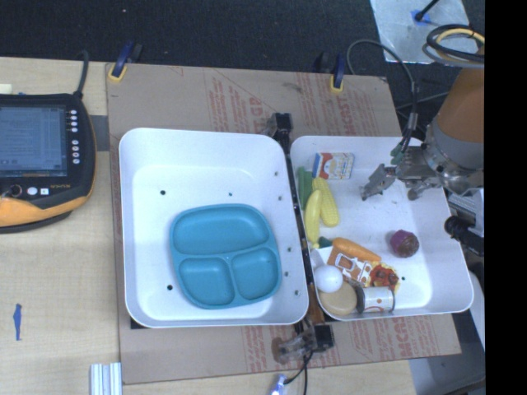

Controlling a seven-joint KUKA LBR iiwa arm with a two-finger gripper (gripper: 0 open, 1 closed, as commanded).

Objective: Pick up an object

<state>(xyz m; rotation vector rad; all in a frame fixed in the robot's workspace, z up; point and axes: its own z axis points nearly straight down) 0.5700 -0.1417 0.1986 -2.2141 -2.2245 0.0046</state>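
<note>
The gripper (pixel 394 181) hangs with fingers apart and nothing between them, over bare floor of the right bin (pixel 428 299). This looks like the approach step; the nearest pick, a purple ball (pixel 403 243), lies just below it, calling for a short shift and descent.

My arm (pixel 463 118) is a rounded column with a broad orange band, and below it sits a grey wrist section of smooth metal. My claw (pixel 394 179) is dark grey and angular, its two thin fingers (pixel 375 183) ending in narrow tips. Thin dark cables run along the wrist housing beside the claw's mount.
</note>
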